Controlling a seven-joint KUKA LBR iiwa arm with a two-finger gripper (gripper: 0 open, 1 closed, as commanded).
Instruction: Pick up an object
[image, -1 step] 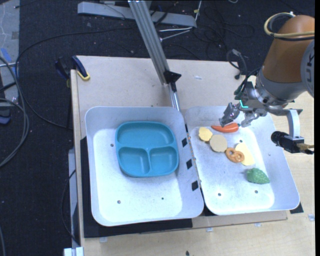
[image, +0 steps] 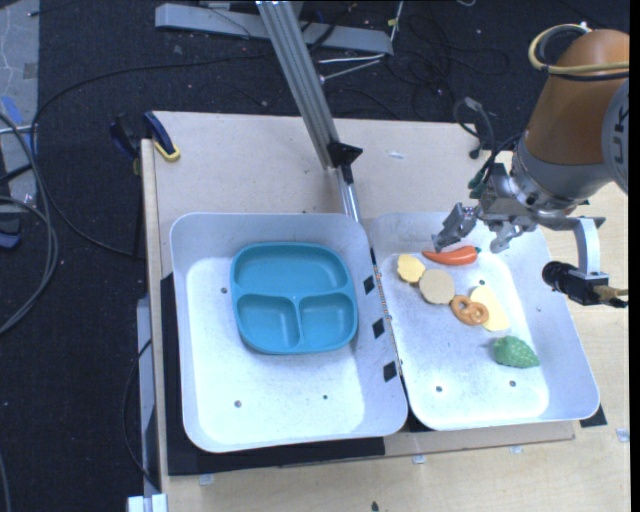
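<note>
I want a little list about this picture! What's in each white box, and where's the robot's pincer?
left bin: a blue divided tray
right bin: play food, all toward the far half
orange-red piece: long, at the far edge of the right bin
yellow piece: beside a round tan piece
orange ring: next to a pale yellow piece
green piece: nearest the camera, set apart
pincer: just above the orange-red piece; grip not clear

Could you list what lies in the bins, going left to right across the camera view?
Blue tray → yellow piece → tan round piece → orange ring → green piece.
</note>
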